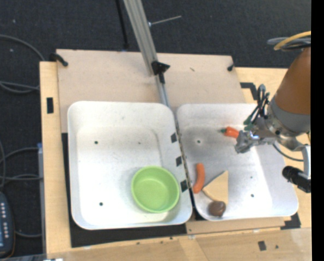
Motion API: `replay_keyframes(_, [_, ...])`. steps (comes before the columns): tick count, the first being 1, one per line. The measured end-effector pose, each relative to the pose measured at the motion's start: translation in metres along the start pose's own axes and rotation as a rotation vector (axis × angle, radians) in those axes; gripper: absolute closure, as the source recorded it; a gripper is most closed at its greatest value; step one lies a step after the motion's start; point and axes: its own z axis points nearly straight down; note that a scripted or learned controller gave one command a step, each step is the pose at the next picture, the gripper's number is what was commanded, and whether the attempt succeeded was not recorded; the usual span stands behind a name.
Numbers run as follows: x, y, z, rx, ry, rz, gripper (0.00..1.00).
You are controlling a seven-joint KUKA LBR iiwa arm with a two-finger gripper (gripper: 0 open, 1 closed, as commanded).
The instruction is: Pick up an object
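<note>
My gripper [242, 143] hangs over the upper middle of the right bin [270, 194], and the arm comes in from the right. A small orange carrot-like piece [231, 131] with a green tip lies right beside the gripper's upper left, touching or nearly touching it. Whether it sits in the gripper's grasp is unclear from this angle. Lower in the same bin an orange sausage-shaped piece [199, 177] lies along the left wall. A tan wedge [218, 186] sits next to it, and a brown lump [216, 207] rests by the front rim.
The left bin [96, 145] holds a green bowl [155, 188] near its front right corner. A slanted metal pole [145, 37] rises behind the bins, ending at their shared edge. Cables [260, 105] hang off the wrist.
</note>
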Motion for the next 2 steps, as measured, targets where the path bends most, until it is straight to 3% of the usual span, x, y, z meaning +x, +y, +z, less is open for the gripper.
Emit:
replay_keyframes(1, [0.0,0.001,-0.008,0.005,0.001,-0.001,1.0])
replay_keyframes(2, [0.057,0.024,-0.013,0.006,0.003,-0.004,1.0])
